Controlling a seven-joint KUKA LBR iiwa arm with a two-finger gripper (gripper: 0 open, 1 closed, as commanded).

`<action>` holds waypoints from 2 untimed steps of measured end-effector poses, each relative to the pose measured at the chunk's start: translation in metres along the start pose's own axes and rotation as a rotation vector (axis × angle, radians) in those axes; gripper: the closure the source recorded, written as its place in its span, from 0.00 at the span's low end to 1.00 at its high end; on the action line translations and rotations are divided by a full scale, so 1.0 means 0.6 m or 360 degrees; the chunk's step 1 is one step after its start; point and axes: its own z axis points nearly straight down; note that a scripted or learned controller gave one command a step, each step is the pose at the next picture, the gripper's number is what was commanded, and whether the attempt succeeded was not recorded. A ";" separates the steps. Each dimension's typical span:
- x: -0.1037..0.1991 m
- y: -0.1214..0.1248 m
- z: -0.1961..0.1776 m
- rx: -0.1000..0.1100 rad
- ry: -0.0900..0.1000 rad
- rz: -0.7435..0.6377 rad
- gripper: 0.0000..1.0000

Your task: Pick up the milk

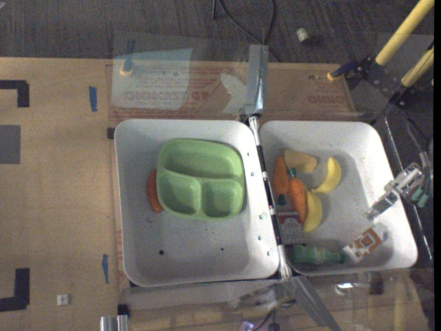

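A small white carton with brown markings (365,243), which looks like the milk, lies tilted near the front right corner of the right bin (358,133). My gripper (383,205) reaches in from the right edge. It hangs just above and slightly behind the carton, apart from it, with nothing seen in its grasp. The metal wrist (408,182) rises toward the right.
A red and white carton (289,226) and a green bottle (317,256) lie along the right bin's front left. Carrots (295,192), two bananas (329,176) and a yellow wedge (300,161) fill its left half. The left bin (138,254) holds a green divided tray (201,178).
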 end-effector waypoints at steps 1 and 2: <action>0.016 -0.023 0.175 -0.0009 -0.0014 -0.0008 0.00; 0.064 0.012 -0.019 -0.0001 -0.0001 -0.0017 0.00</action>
